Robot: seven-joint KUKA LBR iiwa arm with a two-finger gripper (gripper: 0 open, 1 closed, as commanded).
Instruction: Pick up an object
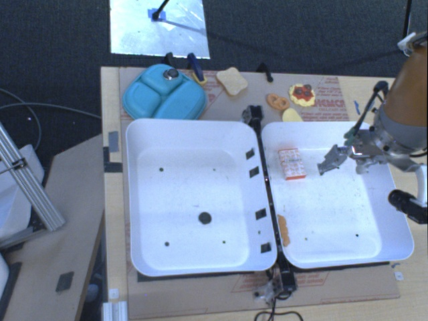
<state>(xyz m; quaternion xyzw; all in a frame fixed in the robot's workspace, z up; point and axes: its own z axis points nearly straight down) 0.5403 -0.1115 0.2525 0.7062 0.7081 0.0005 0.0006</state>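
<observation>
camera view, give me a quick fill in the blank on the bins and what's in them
1. The red-and-white box lies in the ___ bin.
2. The small dark disc lies in the ___ bin.
3. The blue tray sits ___ the bins, on the bench.
4. The gripper hangs over the ___ bin.

Missing words: right; left; behind; right

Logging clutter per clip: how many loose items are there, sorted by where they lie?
Left bin: 1, a dark disc
Right bin: 2, a red-and-white box and an orange piece
Bench behind the bins: 5, blue tray, toast, pretzel, pizza toy, yellow piece
Total: 8
</observation>
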